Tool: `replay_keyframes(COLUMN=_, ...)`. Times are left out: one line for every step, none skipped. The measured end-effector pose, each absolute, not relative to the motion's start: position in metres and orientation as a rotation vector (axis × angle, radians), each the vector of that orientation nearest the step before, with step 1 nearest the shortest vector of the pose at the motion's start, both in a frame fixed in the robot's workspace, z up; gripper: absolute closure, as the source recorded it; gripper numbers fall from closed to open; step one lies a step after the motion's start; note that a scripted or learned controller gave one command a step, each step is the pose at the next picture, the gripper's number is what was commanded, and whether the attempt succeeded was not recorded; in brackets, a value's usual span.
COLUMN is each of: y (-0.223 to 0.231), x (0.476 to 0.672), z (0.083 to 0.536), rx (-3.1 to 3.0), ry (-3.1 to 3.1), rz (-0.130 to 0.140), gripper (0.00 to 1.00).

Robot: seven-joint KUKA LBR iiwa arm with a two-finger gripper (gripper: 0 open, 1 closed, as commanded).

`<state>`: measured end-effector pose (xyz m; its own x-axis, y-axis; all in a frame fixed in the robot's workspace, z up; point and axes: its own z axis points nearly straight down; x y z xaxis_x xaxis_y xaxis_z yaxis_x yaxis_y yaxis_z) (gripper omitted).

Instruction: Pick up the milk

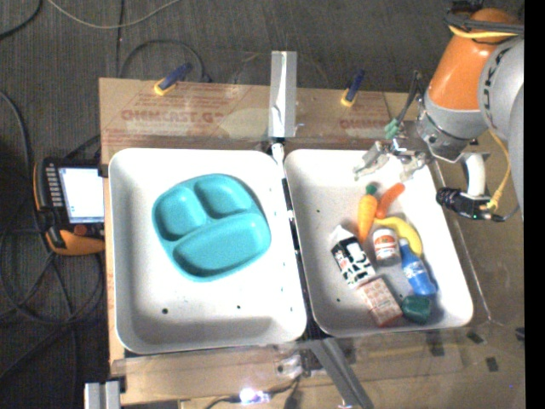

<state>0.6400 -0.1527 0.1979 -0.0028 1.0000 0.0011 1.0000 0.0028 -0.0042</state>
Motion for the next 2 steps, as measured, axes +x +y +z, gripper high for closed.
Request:
replay_keyframes(y=-0.118, x=0.575, z=0.093, rx=-2.003, ry=-2.421, rz=-0.003, gripper=0.0)
replay_keyframes(y=-0.113, x=0.499, z=0.093, rx=-1.962, ry=-2.454, rz=-0.002, gripper=0.0)
